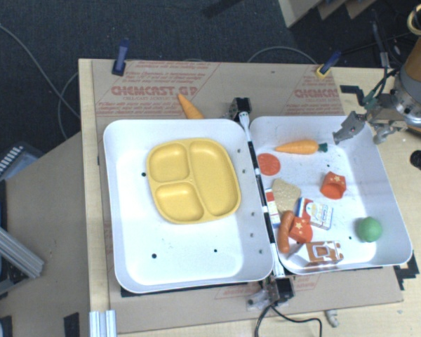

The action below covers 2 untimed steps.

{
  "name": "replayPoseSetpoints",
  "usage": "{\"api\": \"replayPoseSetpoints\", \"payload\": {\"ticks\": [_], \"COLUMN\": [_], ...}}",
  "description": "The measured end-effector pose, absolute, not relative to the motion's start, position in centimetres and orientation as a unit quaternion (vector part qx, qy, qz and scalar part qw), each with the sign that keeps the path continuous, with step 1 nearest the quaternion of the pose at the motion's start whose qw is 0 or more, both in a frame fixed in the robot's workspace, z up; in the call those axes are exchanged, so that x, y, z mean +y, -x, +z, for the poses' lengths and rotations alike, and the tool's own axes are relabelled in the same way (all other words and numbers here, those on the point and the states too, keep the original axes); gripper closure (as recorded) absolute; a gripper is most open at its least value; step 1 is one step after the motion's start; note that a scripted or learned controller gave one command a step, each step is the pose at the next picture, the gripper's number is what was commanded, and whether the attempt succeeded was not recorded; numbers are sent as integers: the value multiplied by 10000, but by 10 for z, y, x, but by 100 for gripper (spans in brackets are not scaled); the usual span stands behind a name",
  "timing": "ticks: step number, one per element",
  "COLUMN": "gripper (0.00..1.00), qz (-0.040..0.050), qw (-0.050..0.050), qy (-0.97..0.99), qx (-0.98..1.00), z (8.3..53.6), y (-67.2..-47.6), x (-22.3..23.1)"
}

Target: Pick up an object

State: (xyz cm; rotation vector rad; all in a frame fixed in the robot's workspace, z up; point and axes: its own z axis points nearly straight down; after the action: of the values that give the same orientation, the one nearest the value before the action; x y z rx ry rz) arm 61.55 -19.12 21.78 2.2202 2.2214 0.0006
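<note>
- Since the carrot (296, 147) lies closest to the gripper (349, 128), it looks like the best thing to pick up. It rests flat near 12 o'clock in the right bin (380, 188), with its green tip toward 3 o'clock.
- At about 1 o'clock, the gripper sits over the bin's top corner, just beside the carrot's tip. I cannot tell if it is open or shut. Nothing can be seen in its grip.
- A red disc (269, 163) lies at 7 o'clock from the carrot, close by. A red block (333, 185) lies at 5 o'clock from it, a little apart.
- Down by 6 o'clock, small toys make a pile (303, 227), all touching. A green ball (369, 229) sits alone at 4 o'clock.
- Over at 9 o'clock is the left bin (126, 188), with a yellow tray (193, 179) inside.
- What could go wrong, I think:
  - The carrot is round and thin, so it may roll or slip away if pinched off its middle.
  - The bin wall is close, so coming down there may bump the rim.
  - The ball would roll at a touch.
  - In the pile, a grab may catch two toys or none.
</note>
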Motion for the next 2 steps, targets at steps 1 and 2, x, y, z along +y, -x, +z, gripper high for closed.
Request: {"api": "replayPoseSetpoints", "payload": {"ticks": [1,2], "gripper": [0,100], "qz": [-10,5], "qw": [-14,13], "qy": [-7072,-7073], "qx": [7070,7069], "z": [87,99], "y": [-575,-577], "x": [-204,-205]}}
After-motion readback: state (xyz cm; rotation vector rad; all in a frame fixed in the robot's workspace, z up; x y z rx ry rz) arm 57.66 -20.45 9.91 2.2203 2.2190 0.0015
